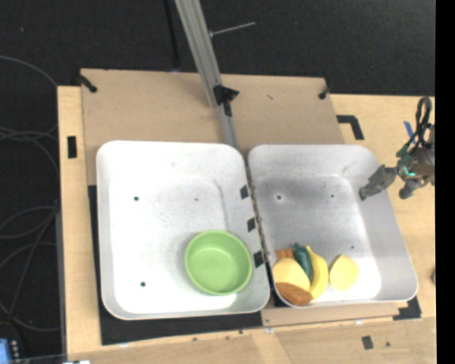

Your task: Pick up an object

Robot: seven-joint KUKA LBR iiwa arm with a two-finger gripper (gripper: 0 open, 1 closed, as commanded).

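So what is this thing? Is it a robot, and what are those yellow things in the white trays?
Yes, it's a robot arm. The picture is taken by one camera up above the bench, looking down at a slant. The arm reaches in from the picture's right side, and the dark bit at its end is its gripper, the "hand" for grabbing. It hangs over the upper right edge of the right bin, far from the toys, holding nothing. The left bin has a green bowl. The right bin's near corner holds a pile of toy food: a yellow lemon-like piece, a banana and an orange-brown piece.
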